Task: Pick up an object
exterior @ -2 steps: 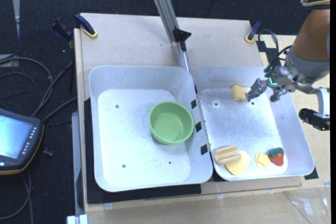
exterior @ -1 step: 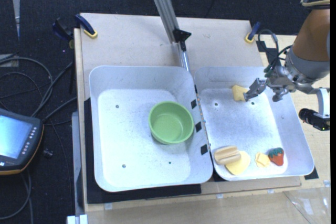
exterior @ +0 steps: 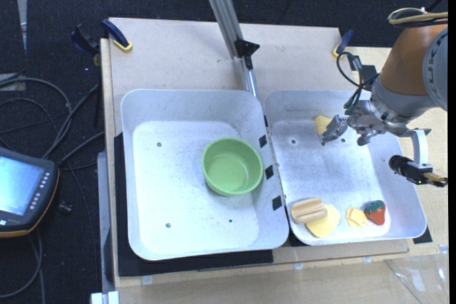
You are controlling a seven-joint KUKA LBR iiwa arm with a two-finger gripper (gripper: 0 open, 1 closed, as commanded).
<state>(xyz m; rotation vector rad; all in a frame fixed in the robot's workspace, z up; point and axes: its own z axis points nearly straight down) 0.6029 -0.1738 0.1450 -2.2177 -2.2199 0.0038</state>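
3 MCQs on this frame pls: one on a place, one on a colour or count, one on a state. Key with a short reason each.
1. Where is the green bowl?
A. In the left bin
B. In the right bin
C. On the bare bench

2. What colour is the band above the arm's wrist?
A. Blue
B. Orange
C. White

3. How does the bowl stand?
A. Upside down
B. Tipped on its side
C. Upright, open side up

Key:
1. A: the bowl sits inside the left bin, toward that bin's right side, near the divide.
2. B: the orange band shows above the hand, which hangs over the right bin near a yellow piece.
3. C: the camera looks down into the bowl's hollow, rim uppermost.
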